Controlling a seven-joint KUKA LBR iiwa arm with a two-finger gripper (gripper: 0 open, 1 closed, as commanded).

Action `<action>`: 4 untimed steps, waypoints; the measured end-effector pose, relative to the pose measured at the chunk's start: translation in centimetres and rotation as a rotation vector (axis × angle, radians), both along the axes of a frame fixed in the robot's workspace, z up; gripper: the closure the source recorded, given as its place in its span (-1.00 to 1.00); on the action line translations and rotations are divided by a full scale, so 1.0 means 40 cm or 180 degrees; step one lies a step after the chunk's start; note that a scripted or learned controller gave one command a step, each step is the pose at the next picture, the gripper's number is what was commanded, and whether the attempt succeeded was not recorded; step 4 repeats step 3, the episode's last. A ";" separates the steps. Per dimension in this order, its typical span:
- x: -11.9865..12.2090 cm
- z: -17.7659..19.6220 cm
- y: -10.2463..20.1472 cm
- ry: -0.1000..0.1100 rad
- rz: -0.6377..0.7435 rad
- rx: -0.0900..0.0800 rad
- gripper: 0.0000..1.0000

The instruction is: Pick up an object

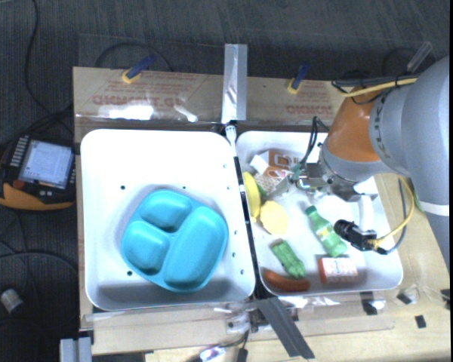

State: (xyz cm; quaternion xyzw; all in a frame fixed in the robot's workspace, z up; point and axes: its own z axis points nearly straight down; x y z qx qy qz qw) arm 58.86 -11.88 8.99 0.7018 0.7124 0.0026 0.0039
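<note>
Highest over the bench, the grey arm (419, 123), with gripper (306, 176) low in the right bin (385, 277), just beside a brown packet (275, 178). Impossible to tell whether open or closed. Nearby, a green bottle (325, 232) and a red box (338, 270).

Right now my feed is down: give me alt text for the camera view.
The arm's pincer hangs low in the right bin, near a small carton among toy foods: lemon, green bottle, sausage. The left bin holds a blue divided tray.
</note>
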 end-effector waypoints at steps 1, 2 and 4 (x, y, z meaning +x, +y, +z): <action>-0.061 0.000 -0.165 -0.0007 -0.0253 -0.0007 -1.00; -0.057 0.027 -0.163 -0.0016 -0.0251 0.0002 1.00; -0.012 0.270 -0.033 0.0033 -0.0308 0.0001 1.00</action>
